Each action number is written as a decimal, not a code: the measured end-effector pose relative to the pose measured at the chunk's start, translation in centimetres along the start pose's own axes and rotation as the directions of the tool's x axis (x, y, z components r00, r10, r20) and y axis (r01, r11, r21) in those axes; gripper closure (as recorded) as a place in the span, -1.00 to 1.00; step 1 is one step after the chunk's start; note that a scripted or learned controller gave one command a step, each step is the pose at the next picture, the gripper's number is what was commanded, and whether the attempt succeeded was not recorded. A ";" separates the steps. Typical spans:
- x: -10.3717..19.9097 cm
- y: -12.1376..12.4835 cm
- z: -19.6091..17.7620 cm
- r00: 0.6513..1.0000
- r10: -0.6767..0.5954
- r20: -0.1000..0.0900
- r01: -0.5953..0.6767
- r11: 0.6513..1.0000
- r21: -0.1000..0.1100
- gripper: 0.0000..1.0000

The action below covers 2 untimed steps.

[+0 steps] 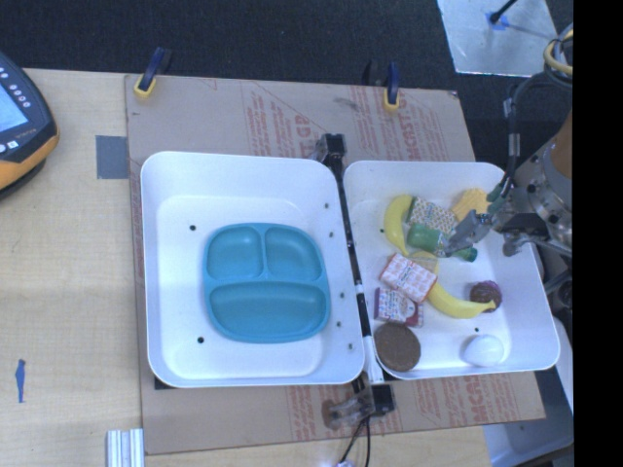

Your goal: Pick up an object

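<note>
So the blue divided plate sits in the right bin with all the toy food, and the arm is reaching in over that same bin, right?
Not quite. The camera view shows the blue divided plate alone in the left bin. The toy food, such as the bananas, lies in the right bin, and the gripper does reach in over that one.

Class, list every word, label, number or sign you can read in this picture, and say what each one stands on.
No text here can be read for certain.
Red printing on the brown cardboard sheet under the bins: too blurred to read.
Patterned small packets in the right bin: print too small to read.
Screen of the yellow and black device at the left edge: nothing legible.
Blue compartment plate in the left bin: no markings seen.
</note>
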<state>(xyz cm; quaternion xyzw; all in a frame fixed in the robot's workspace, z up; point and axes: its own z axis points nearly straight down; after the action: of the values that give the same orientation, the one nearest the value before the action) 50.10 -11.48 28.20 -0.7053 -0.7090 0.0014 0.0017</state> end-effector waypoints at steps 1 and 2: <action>2.3 -0.5 17.9 1.000 -0.001 -0.003 0.001 1.000 0.012 -1.00; 0.6 4.3 18.9 1.000 -0.002 0.003 0.002 1.000 -0.007 -1.00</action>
<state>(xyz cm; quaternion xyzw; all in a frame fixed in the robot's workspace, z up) 54.30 -10.84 9.27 -0.7046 -0.7096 0.0000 -0.0020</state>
